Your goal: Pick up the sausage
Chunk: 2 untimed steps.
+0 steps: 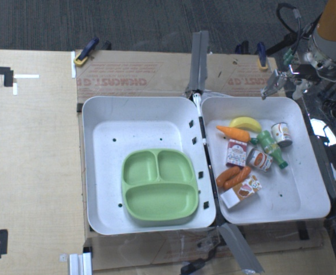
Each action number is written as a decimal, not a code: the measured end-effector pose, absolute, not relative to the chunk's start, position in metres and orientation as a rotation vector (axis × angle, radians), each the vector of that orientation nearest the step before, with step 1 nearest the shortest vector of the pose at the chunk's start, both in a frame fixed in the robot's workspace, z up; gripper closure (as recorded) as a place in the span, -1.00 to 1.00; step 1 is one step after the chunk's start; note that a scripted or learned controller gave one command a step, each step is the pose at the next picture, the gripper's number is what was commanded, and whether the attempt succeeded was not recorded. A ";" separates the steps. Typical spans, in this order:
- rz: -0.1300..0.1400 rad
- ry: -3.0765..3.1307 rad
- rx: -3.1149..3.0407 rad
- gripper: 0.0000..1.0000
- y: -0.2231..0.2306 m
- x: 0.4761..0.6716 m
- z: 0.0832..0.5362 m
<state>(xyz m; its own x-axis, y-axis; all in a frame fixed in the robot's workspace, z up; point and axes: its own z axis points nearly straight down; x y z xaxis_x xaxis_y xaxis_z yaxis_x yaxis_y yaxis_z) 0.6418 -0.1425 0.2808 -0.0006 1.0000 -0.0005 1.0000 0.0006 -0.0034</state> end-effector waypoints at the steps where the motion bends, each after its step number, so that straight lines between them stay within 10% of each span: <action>1: 0.005 -2.099 -2.334 -1.00 -0.144 0.585 0.137; 2: -0.028 -1.935 -2.505 -1.00 -0.141 0.637 0.106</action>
